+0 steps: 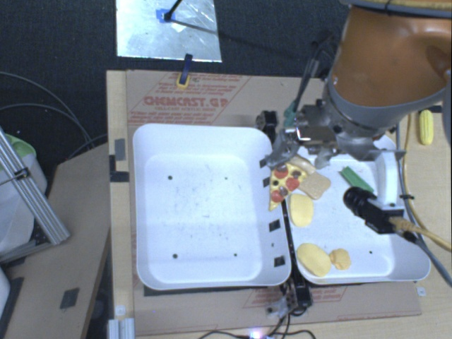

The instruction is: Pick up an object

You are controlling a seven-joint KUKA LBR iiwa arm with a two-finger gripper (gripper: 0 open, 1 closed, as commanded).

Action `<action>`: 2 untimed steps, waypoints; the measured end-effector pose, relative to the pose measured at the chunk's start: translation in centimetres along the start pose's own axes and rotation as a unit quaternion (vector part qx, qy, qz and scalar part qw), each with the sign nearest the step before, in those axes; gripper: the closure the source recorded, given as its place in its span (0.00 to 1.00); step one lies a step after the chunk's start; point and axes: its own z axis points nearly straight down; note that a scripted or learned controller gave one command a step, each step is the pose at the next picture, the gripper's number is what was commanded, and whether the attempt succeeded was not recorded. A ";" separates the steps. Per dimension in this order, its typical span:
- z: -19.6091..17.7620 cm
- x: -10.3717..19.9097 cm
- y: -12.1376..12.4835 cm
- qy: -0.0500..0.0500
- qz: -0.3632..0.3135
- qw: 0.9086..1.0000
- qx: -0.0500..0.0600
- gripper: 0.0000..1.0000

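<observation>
Gripper (pixel 291 149) sits low at the upper left corner of the right bin (pixel 406 263), just above the pizza slice (pixel 285 182), and I cannot tell its state from this slant. My worry is the crowding: the pizza slice lies against the bin's left wall with a cracker (pixel 316 184) and a pale yellow piece (pixel 301 210) touching it, so I could clip the wall or merely nudge the pile.

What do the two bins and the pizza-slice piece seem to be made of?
The left bin and right bin look like moulded white plastic with smooth rounded rims and a matte finish. The pizza slice looks like a toy, probably plastic or rubber, judging by its flat printed colours.
</observation>
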 end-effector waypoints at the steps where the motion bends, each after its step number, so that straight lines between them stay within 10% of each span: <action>1: -2.8 1.9 0.0 0.000 0.000 1.000 -0.001 1.00; 2: -1.7 -3.9 0.0 -0.001 0.004 1.000 0.000 1.00</action>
